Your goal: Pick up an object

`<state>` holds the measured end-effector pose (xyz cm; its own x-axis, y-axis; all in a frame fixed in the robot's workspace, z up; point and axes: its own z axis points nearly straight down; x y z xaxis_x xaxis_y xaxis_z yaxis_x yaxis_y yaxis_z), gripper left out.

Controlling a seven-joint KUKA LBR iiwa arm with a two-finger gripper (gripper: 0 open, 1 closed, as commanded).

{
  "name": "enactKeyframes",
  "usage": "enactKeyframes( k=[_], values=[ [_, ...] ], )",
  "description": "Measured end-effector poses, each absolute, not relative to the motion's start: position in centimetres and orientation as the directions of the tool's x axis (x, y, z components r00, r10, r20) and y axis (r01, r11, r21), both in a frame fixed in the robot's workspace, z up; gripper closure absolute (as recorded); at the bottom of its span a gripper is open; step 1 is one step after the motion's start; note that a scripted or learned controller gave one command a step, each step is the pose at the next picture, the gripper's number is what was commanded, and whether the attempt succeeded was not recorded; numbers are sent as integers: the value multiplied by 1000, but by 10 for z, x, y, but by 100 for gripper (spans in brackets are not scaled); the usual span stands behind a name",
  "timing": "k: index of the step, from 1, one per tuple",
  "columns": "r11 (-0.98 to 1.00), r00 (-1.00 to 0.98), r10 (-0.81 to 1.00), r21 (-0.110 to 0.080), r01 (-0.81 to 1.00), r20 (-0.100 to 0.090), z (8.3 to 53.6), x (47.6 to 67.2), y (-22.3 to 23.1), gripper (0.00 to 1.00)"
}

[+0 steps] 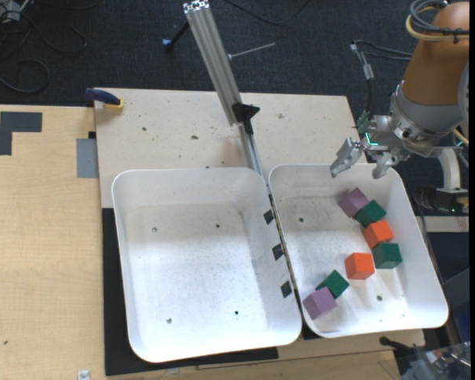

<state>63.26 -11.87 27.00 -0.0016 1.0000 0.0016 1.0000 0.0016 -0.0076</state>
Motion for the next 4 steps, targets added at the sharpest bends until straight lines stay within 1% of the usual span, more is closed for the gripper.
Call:
enactKeyframes(
  k=[1,2,3,4],
  values=[
    [2,-2,1000,-3,1000,1,272,633,-119,0],
    [1,-1,1000,-9,1000,2,215,623,-113,0],
    [-2,2,1000,-9,1000,1,163,625,-122,0],
    [-3,3,1000,-10,1000,2,99,622,-118,0]
  ],
)
